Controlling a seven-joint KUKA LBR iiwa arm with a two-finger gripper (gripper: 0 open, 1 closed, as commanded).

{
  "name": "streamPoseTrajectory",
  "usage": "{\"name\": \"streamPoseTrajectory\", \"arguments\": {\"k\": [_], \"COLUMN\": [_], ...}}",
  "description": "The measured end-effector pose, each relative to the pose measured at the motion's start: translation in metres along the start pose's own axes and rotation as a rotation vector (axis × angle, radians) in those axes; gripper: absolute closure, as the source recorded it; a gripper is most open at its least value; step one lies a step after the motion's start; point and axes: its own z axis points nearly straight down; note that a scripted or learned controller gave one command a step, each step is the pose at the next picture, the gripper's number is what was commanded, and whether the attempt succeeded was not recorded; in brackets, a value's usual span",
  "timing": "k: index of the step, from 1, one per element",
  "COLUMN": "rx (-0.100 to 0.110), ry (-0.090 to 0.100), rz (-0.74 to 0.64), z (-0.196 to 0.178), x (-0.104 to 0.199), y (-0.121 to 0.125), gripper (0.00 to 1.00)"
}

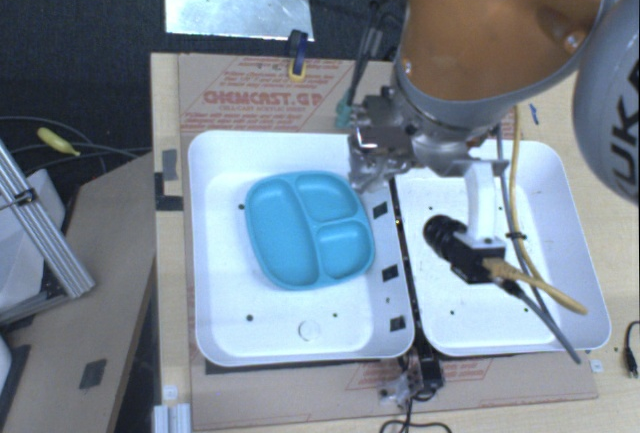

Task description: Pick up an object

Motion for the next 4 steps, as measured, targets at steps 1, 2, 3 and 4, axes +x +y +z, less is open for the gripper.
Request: {"name": "streamPoseTrajectory", "arguments": {"k": [1,2,3,4], "rx": [-0.007,-0.007,-0.004,-0.01], "ry": [-0.001,0.0,0.002,0.001], "rz": [0.016,0.004,-0.003,0.013], "z": [-0.016,-0.033,-0.021,-0.08], "x": [-0.09,-0.071,0.01,-0.062], "y": [0.008,0.0,0.0,0.0], "gripper": [1.0,1.0,1.0,1.0]}}
